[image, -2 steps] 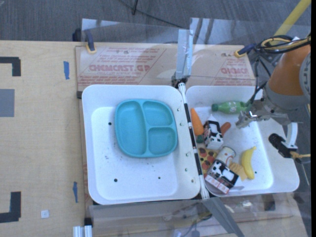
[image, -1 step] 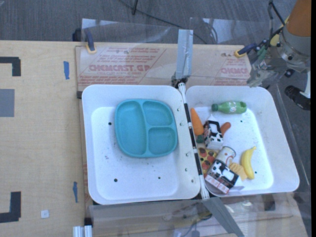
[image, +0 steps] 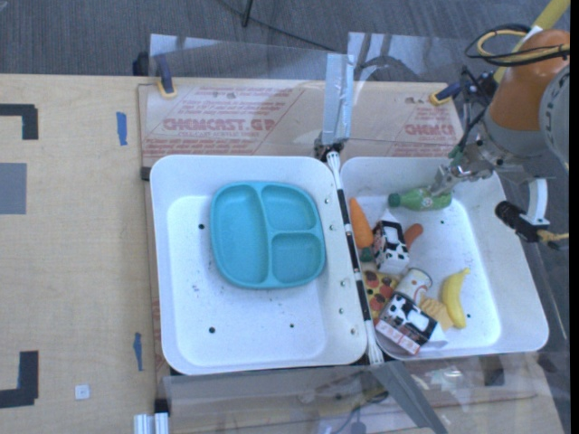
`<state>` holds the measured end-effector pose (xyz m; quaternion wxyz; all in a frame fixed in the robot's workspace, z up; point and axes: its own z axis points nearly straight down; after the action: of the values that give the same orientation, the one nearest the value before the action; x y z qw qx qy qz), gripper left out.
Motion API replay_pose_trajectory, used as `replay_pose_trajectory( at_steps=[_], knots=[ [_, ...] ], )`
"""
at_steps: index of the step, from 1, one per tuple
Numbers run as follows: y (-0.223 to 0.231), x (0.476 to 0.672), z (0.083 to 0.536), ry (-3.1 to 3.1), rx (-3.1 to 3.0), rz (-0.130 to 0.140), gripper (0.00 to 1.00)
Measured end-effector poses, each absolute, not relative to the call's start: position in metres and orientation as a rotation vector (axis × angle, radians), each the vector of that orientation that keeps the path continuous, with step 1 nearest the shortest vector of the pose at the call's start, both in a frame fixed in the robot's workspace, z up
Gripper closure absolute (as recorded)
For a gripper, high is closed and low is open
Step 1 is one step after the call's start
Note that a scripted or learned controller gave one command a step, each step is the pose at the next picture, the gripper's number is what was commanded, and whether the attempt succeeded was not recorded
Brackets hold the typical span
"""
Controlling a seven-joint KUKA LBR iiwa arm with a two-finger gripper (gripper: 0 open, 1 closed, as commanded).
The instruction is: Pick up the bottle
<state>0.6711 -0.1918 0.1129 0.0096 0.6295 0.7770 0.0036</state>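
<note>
The green bottle (image: 419, 200) lies on its side near the back wall of the right bin (image: 516, 287), its neck pointing left. My gripper (image: 446, 180) comes down from the right and sits right at the bottle's right end, touching or very close to it. The arm's orange band (image: 520, 93) is above and to the right of it. The bottle still looks to be resting on the bin floor.
In the right bin, an orange carrot (image: 360, 222), a black-and-white cow toy (image: 391, 245), a cup (image: 414, 284), a banana (image: 454, 297) and a cow-print carton (image: 406, 324) lie in front of the bottle. A teal divided plate (image: 269, 233) rests in the left bin (image: 181, 269).
</note>
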Motion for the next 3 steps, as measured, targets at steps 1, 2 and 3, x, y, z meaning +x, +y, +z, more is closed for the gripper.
replay_pose_trajectory(
  at_steps=[1,2,3],
  knots=[
    [-0.191,0.671,0.113,2.427,1.966,0.012,0.00],
    [-0.138,0.676,0.109,2.522,1.802,0.005,0.00],
    [-0.098,0.638,0.089,2.598,1.750,0.008,0.00]
  ],
)
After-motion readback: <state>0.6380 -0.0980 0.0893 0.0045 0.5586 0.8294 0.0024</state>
